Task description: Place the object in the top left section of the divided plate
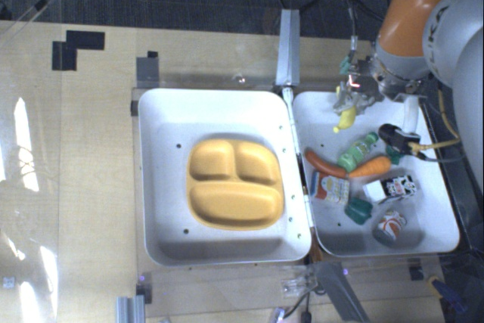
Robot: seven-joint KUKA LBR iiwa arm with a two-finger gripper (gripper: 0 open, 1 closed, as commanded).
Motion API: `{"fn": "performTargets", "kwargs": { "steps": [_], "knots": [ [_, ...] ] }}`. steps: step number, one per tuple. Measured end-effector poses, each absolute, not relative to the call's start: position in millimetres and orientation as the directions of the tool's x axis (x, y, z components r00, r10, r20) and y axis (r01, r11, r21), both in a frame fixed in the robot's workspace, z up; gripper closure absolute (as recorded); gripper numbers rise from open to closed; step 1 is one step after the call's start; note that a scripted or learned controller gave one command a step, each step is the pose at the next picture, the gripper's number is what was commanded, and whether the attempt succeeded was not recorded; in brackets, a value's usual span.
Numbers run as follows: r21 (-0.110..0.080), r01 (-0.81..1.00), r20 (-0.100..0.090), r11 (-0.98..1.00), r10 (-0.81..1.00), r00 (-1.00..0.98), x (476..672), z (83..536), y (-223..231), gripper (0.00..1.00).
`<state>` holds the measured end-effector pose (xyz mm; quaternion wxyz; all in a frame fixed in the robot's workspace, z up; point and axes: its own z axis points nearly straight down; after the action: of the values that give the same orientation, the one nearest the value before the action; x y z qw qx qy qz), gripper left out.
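Observation:
The yellow divided plate [233,182] lies in the middle of the left bin [159,163], with two small sections at the back and one long section in front. Nothing lies in its top left section [211,160]. My gripper [357,91] is over the back left corner of the right bin [446,231]. A small yellow object [345,118] sits right under the gripper's tip, touching it or very close. I cannot tell whether it is held or resting in the bin.
The right bin also holds a red sausage [324,163], a green bottle [357,151], a carrot [370,169], a red-and-white packet [331,187], a teal block [358,209], a black-and-white toy [398,186] and a red-and-white ball [390,224]. A metal rail [288,49] stands between the bins.

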<state>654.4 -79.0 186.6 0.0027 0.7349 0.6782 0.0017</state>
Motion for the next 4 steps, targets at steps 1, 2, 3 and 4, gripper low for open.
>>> {"fn": "performTargets", "kwargs": {
  "steps": [1,2,3,4],
  "knots": [
    [0.007,0.999,0.0,0.054,0.999,-0.054,661.0,186.4,-16.3,1.0],
    [0.004,0.995,0.001,-0.1,0.995,0.1,594.7,185.5,-58.9,1.0],
    [0.006,0.988,0.0,-0.156,0.988,0.156,569.6,249.3,-94.1,1.0],
    [0.008,0.991,0.001,-0.137,0.991,0.137,539.8,355.8,-50.5,1.0]
  ]
}}
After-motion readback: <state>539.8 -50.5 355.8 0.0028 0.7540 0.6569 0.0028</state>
